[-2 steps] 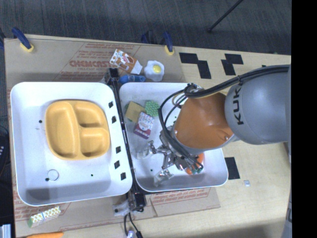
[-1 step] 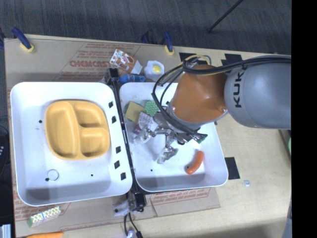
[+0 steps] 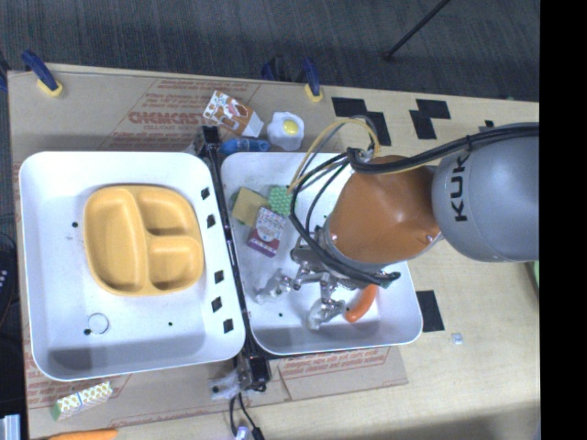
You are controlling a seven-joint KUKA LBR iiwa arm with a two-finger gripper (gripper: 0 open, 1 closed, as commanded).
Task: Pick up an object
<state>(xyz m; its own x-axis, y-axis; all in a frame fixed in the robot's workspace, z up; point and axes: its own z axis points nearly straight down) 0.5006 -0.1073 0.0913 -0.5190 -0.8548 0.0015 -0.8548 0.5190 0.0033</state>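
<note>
A: Where is the gripper now?

B: It is low in the right bin, near the front wall. The 2 fingers look spread, with nothing between them.

A: What can it pick?

B: An orange piece lies just right of the fingers, close to the near wall. A pink card and a tan block lie farther back, with a green piece beside them. The yellow tray is in the left bin.

A: How should it do the step well?

B: I think it should choose 1 object, center the fingers over it, go straight down and close only when the object sits between them. The orange piece is nearest, but the wall behind it may block 1 finger.
</note>
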